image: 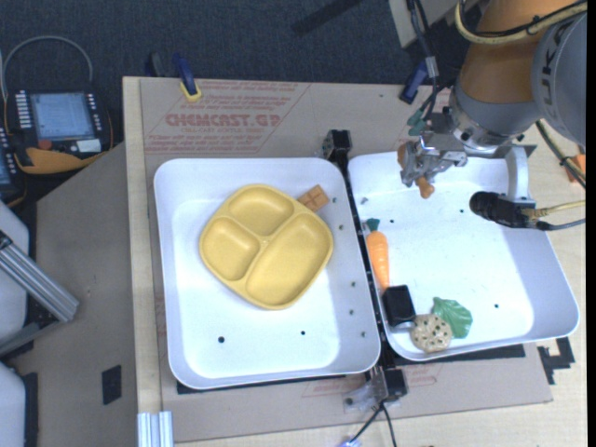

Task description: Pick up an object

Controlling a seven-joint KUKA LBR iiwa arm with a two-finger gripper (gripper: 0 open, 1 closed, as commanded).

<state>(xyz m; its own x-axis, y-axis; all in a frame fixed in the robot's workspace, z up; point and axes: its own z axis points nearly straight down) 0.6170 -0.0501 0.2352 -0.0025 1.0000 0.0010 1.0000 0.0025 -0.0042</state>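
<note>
Two bins sit edge to edge. You see the gripper [421, 177] over the right bin [521, 277], fingers pinching a small orange-brown piece [426, 189]. The carrot [377, 257] hugs the left wall, leaving open floor rightward. The board [223, 119] reads "CHEMCAST GP".

A robotics lab bench, seen from above.

The setting is marked as a lab by a grey and orange industrial arm [507, 59] trailing cables, a teach pendant [58, 124] laid on the dark carpet to the left, two shallow white bins [186, 343] fixed side by side on a cardboard-covered bench [140, 250], and toy food props such as a plastic carrot [376, 254].
</note>
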